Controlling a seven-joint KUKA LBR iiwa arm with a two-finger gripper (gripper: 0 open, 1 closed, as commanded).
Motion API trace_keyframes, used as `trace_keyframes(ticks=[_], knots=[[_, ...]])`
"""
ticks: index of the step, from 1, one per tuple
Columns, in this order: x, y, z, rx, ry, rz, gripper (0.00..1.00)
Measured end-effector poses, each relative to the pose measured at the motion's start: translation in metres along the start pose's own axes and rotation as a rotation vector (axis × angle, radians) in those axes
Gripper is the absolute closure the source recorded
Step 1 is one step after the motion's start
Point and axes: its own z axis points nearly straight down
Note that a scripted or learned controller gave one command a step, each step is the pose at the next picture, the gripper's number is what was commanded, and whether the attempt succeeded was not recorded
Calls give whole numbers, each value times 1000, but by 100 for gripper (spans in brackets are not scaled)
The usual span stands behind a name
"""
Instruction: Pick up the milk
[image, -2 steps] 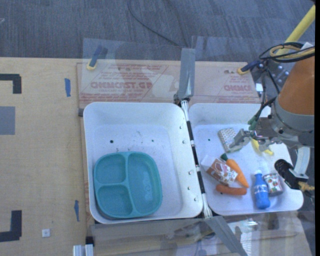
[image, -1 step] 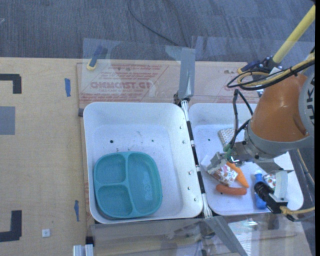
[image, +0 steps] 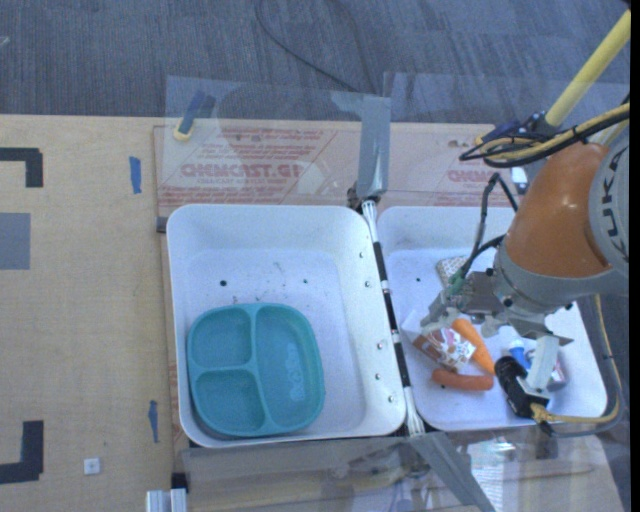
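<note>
The grey arm with its orange band (image: 555, 225) reaches in from the right over the right bin (image: 410, 250), and its gripper (image: 447, 308) sits low near the middle of that bin, just above a crumpled red-and-white packet (image: 448, 348). From this slant the wrist hides the tip, so it cannot be told whether the gripper is released or clamped, and nothing can be seen held in it. The milk (image: 520, 352), as far as it can be made out, is the small white carton with a blue mark toward the right bin's near right part, partly covered by the robot's wrist parts and apart from the gripper. An orange carrot (image: 474, 342) lies tilted between the packet and the milk, touching the packet's right side. A second orange piece (image: 462, 379) lies flat just in front of them. A small patterned thing (image: 450, 268) rests farther back, near the gripper. In the left bin (image: 200, 230) a teal divided plate (image: 255, 370) lies flat in the near left corner. Both bins stand on a wooden bench (image: 80, 300), with a clear sheet printed in red (image: 250, 170) behind them.
</note>
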Motion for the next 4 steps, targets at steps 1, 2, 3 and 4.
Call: trace_keyframes(ticks=[1, 2, 3, 4], knots=[[-6, 1, 0, 1, 0, -124, 0], [-42, -14, 96, -8, 1, -250, 0], [-44, -13, 85, -12, 0, -247, 100], [15, 17, -14, 1, 0, -222, 100]])
